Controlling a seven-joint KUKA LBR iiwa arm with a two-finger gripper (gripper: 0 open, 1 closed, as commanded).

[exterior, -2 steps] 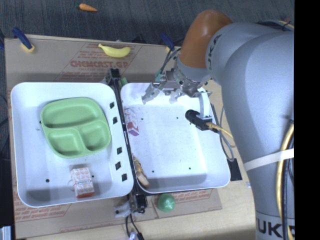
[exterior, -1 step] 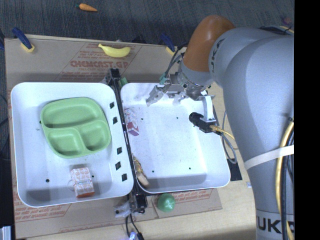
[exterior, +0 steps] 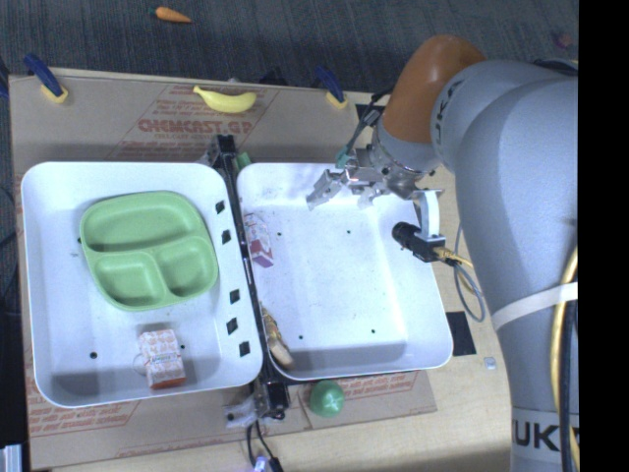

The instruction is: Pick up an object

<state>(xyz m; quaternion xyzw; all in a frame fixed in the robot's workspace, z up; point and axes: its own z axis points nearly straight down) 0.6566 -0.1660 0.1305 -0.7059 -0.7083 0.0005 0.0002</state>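
- Two shallow white bins sit side by side on a sheet of brown printed cardboard [exterior: 147, 121]; the left bin [exterior: 44, 293] and right bin [exterior: 393, 303] meet along a dark seam with black clips.
- The gripper [exterior: 346, 187] hangs over the upper edge of the right bin, its two metal fingers spread apart with nothing between them.
- Nearest it lies a small pink-and-white wrapper [exterior: 257, 242], crumpled and flat, by the right bin's left wall, apart from the fingers.
- A tan, knobbly object [exterior: 276, 345] rests at the right bin's lower left corner against the wall.
- A green divided tray [exterior: 147, 249], smooth plastic with three rounded compartments, fills the upper part of the left bin.
- Below the tray sits a small boxy packet [exterior: 160, 358], white and orange, well apart from the gripper.
- Outside the bins: a yellow banana [exterior: 225, 97] on the cardboard above the seam, a green ball [exterior: 326, 398] just below the right bin, and an orange carrot-like piece [exterior: 173, 14] on the dark floor.
- Blue clamps [exterior: 46, 79] pin the cardboard's top edge.
- The grey arm [exterior: 511, 214], with its orange band, covers the right side and overhangs the right bin's right rim; a black cable fitting [exterior: 415, 241] juts over the bin there.
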